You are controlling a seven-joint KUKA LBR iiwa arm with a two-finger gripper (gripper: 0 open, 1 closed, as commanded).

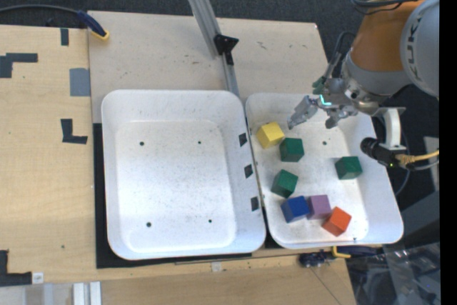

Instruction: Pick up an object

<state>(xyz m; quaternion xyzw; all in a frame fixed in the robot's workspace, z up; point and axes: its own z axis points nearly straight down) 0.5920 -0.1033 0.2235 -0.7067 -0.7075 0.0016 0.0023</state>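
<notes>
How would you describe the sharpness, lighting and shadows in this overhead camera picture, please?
In the camera view, light is even and soft, with only faint shadows beside the blocks, such as the yellow block; the white bins, like the left bin, are bright without harsh glare; the pincer looks slightly soft against the sharper blocks; the floor at top is dark.
</notes>
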